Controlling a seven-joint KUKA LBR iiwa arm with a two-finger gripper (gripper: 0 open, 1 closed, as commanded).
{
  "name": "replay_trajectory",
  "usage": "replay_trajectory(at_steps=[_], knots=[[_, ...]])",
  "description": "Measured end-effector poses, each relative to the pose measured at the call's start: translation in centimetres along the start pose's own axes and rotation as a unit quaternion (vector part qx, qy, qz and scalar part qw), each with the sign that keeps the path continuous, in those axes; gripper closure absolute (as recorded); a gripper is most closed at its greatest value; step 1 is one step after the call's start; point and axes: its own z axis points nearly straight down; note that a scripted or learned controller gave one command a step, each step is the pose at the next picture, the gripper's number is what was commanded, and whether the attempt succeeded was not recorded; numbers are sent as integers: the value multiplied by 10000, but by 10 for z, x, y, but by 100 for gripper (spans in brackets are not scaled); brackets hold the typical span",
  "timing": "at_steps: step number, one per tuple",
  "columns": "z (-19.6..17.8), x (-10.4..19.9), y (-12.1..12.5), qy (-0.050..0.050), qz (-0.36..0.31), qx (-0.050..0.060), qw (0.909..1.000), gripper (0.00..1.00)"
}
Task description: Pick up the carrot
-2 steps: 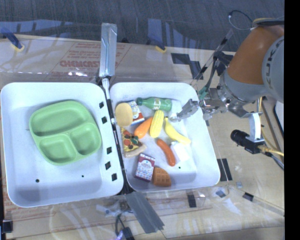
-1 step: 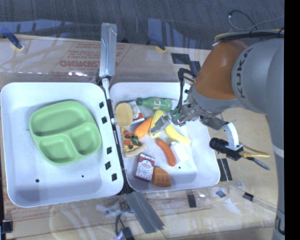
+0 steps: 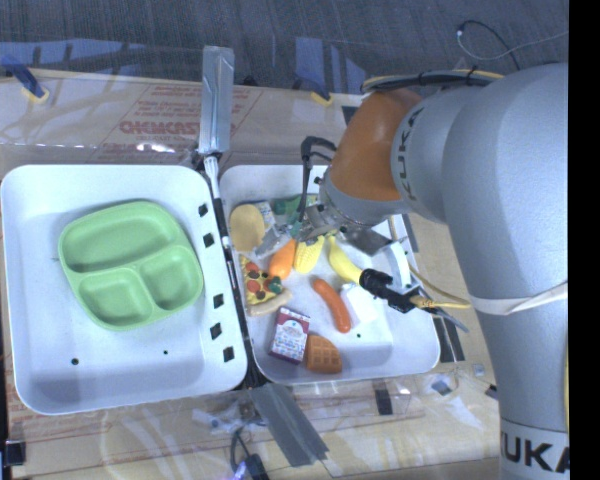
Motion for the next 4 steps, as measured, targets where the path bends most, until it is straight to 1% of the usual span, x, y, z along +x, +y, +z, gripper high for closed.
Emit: replay_trajectory(at_steps=[1, 2, 3, 4], knots=[[-9, -1, -1, -5, -11, 15, 10000, 100], [-9, -1, -1, -6, -12, 17, 10000, 0], [-85, -1, -13, 46, -510, 122, 9986, 0], [8, 10, -50, 38, -1200, 93, 9927, 0]])
